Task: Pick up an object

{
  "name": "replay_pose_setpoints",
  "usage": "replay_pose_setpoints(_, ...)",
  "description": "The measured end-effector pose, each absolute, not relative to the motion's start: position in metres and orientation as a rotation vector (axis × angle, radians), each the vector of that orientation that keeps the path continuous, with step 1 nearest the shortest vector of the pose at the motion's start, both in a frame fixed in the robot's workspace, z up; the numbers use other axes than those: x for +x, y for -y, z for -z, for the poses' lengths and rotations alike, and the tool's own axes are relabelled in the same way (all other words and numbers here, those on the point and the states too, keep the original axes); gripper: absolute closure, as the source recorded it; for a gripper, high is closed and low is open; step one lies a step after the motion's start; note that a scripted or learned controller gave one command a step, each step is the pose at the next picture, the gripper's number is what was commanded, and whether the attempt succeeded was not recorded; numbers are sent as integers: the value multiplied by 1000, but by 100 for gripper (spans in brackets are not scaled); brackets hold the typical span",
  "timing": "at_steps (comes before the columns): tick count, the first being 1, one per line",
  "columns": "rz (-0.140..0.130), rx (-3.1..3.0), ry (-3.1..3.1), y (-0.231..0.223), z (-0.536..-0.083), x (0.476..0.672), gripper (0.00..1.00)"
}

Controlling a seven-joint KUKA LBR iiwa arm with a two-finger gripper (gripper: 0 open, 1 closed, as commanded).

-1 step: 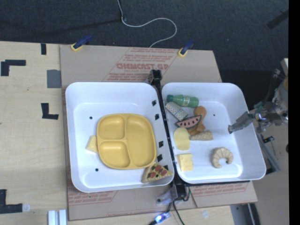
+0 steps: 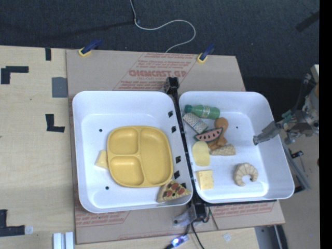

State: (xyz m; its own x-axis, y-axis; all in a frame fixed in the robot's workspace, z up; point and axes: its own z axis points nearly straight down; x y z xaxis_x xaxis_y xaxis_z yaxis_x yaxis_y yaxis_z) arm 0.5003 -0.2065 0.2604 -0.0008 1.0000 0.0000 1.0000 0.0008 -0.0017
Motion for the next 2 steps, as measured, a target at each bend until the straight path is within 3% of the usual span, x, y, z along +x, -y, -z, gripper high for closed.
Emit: replay_pose_setpoints(2, -6, -2215, 2217, 194, -135, 492, 0)
